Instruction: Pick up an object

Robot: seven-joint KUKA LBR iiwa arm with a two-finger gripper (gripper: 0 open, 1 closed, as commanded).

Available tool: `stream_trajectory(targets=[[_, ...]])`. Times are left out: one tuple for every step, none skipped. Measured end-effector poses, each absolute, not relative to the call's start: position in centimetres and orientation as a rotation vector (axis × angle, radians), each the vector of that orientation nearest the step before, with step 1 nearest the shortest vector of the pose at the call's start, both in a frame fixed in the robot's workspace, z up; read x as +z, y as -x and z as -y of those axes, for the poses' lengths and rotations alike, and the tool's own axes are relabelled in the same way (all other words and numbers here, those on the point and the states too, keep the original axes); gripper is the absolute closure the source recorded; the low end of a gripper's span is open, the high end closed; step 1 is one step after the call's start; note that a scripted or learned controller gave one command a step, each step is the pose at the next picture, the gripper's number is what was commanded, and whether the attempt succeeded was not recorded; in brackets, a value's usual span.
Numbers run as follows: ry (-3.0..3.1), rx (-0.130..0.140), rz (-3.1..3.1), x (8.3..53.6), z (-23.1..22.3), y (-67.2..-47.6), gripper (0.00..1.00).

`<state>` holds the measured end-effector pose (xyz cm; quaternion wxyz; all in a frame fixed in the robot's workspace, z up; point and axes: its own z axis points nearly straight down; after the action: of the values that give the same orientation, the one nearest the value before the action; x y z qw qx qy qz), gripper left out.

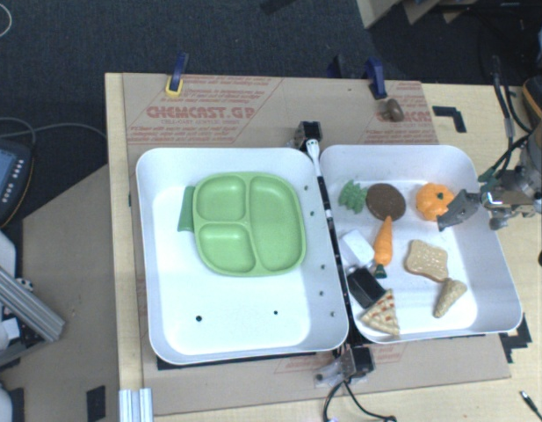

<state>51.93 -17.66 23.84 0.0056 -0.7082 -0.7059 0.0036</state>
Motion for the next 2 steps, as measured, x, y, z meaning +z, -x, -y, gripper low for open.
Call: stream_trajectory(targets=[[2.222, 0.000, 2.222, 24.5, 17.6, -52.2, 0.00], [2.217, 0.004, 2.218, 19.1, 17.2, -53.1, 0.00]])
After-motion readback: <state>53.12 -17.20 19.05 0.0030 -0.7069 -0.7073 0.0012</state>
